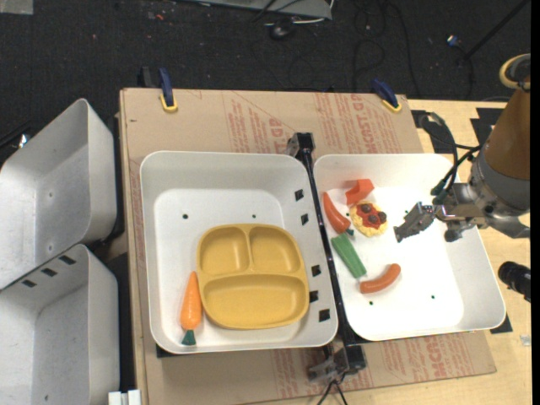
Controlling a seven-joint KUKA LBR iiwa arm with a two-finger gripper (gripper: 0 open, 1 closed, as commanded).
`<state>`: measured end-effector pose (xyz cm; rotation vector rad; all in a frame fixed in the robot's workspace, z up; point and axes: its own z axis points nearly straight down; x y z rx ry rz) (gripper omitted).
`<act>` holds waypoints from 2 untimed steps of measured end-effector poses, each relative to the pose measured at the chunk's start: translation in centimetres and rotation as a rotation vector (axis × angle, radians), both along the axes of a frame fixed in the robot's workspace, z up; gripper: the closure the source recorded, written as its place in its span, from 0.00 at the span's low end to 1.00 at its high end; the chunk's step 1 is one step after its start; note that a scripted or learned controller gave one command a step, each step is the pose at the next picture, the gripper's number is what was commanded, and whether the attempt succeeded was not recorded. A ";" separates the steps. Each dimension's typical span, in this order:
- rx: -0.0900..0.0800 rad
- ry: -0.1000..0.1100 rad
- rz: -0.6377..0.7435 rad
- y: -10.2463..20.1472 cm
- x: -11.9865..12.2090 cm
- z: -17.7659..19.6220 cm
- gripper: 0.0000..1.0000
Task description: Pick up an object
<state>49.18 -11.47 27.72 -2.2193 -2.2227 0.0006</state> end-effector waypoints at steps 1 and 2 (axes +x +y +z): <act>0.000 0.004 -0.003 -0.3 -0.2 -4.3 0.00; 0.001 0.004 -0.003 0.1 0.3 -8.9 0.00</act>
